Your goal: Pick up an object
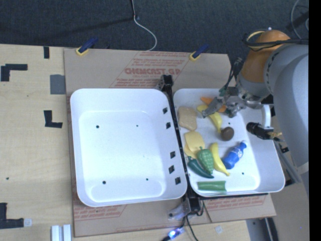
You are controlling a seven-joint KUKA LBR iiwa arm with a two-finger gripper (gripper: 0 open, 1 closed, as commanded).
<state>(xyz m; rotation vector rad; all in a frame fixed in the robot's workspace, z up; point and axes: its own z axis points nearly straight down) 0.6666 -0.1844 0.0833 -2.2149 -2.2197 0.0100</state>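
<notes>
**Q:** Two bins, left to right?

**A:** Two white bins sit side by side on the desk (30, 134). The left bin (90, 109) has open floor. The right bin (261, 179) holds a tan block (188, 118), a green vegetable (205, 159), a yellow banana shape (218, 157), a brown ball (227, 132) and a blue bottle (234, 154).

**Q:** How far along is the pick?

**A:** Early, I judge. The gripper (220, 107) hangs low over the right bin's far end, just above a small yellow piece (215, 119). Whether its fingers are parted or hold anything, I cannot tell.

**Q:** Room to move?

**A:** Tight: the bin's far rim and the toys crowd close.
</notes>
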